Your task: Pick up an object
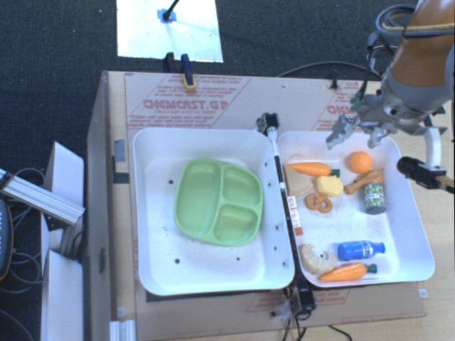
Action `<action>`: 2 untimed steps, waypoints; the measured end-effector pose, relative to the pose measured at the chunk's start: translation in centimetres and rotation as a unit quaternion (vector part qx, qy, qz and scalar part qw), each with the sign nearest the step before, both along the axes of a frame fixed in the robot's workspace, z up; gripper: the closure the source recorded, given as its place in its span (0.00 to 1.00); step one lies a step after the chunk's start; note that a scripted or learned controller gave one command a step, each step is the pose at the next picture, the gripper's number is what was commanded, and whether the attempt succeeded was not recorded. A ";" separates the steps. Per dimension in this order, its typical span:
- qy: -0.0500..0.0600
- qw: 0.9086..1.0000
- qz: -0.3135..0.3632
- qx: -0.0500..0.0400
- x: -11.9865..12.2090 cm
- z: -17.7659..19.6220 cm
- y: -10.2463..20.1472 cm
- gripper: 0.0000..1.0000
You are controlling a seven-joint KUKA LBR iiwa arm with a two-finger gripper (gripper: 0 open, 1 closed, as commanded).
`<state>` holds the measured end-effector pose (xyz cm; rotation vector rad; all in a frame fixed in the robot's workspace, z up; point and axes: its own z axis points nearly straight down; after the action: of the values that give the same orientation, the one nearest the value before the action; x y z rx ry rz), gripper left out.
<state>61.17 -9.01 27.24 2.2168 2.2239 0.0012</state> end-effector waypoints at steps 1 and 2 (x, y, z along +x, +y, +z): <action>0.001 1.000 -0.001 0.000 -1.1 -10.1 0.0 0.00; 0.001 1.000 -0.001 0.000 -2.1 -18.9 -1.5 0.00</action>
<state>59.11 -10.53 8.38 2.2196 2.2229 -0.0003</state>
